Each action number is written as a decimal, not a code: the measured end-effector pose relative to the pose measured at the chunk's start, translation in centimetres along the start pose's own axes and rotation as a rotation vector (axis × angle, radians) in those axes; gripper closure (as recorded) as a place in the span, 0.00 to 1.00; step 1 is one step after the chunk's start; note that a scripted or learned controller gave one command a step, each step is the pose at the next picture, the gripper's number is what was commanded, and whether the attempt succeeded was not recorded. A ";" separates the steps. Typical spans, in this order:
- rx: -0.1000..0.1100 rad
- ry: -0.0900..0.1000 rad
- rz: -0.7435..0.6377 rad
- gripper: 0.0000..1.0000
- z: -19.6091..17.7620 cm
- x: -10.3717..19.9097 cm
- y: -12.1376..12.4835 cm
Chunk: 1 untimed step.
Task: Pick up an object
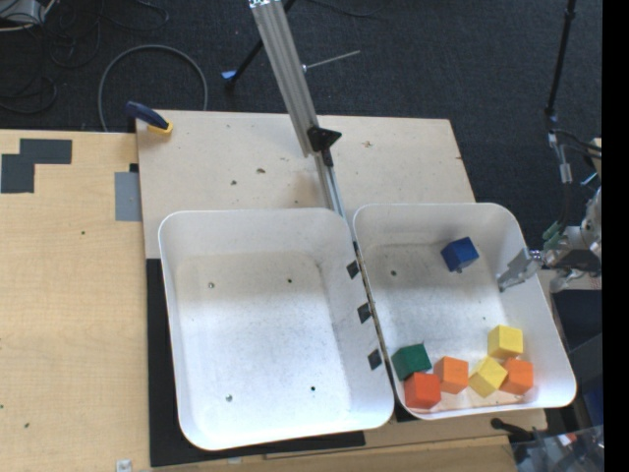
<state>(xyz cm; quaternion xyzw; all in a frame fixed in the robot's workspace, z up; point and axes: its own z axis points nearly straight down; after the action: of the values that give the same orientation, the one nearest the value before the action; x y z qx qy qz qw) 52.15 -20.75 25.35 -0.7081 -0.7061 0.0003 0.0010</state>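
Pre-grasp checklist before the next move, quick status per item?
1. Targets present: ok. Blue cube alone, six more cubes clustered in the right bin's near corner.
2. Blue cube has space all round: ok.
3. Green cube free to grasp: not ok, orange cube crowds it.
4. Hand over right bin's edge: ok.
5. Hand carrying nothing: cannot tell.
6. Left bin needed: not ok, no cubes there.

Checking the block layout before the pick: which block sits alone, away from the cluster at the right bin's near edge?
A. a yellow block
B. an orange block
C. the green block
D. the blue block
D: the blue block lies alone in the upper part of the right bin, apart from the others.
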 end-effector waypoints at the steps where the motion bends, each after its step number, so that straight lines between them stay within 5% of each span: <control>1: 0.007 0.002 -0.007 0.00 12.7 0.0 4.4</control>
<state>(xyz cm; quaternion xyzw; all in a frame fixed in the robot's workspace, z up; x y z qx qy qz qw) 56.56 -20.77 12.63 -0.7058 -0.7084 0.0019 0.0042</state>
